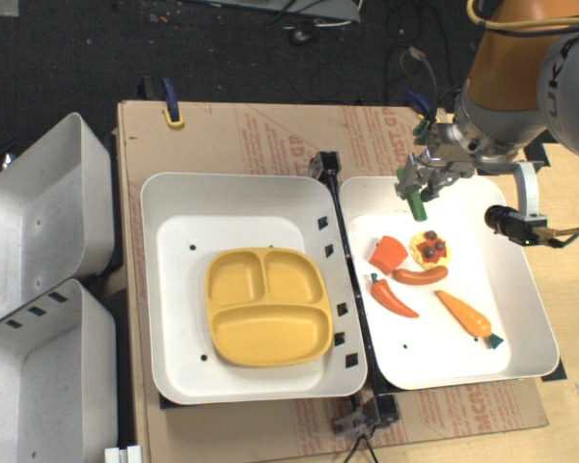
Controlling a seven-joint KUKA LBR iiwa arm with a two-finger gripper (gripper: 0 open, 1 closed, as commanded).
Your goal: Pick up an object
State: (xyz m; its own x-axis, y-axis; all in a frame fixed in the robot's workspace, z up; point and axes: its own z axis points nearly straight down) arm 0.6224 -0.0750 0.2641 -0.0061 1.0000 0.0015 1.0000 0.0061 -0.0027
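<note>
The gripper (417,204) hangs at upper right, a small green piece (417,206) between its fingers — it should lift straight, slowly, clear of the right bin (521,355).

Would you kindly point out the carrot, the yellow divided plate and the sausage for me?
carrot (463,313): camera view, middle of its orange body, in the right bin.
yellow divided plate (268,340): camera view, floor of its large front compartment, in the left bin.
sausage (420,276): camera view, middle of its curved length.
</note>
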